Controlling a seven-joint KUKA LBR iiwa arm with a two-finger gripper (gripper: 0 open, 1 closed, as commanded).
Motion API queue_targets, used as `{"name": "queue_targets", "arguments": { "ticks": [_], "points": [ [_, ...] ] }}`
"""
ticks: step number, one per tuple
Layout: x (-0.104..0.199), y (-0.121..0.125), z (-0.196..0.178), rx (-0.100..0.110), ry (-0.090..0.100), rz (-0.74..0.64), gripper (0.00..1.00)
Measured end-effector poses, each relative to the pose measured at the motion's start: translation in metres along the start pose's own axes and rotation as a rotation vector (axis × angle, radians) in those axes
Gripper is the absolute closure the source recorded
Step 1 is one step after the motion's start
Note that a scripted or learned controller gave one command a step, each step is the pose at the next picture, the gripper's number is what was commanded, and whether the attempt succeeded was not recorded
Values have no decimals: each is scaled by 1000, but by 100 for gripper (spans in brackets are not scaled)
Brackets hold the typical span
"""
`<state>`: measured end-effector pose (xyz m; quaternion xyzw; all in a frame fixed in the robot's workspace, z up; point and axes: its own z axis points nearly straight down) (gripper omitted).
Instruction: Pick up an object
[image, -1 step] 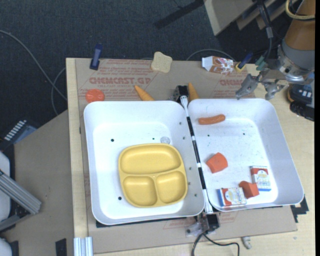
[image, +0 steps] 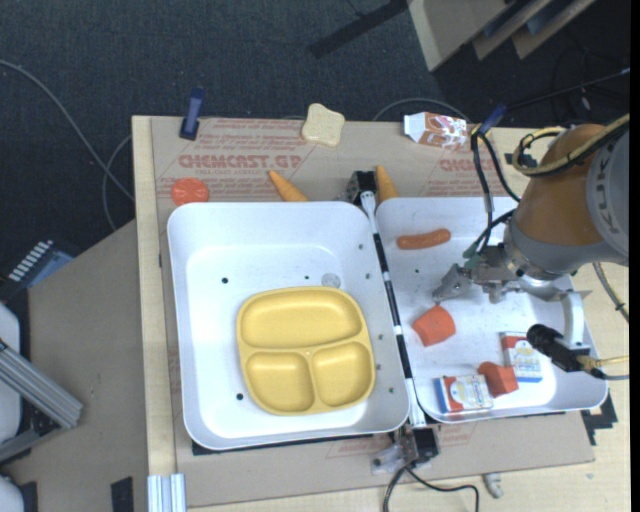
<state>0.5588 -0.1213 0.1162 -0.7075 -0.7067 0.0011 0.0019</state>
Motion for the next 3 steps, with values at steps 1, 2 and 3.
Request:
{"name": "queue_targets", "arguments": {
  "ticks": [1,2,3],
  "points": [
    [26,-22,17,-15,-3,0,0],
    [27,-49,26,-25,-4,1,0],
    [-28,-20,-3,-6,-3,0,0]
  ]
}}
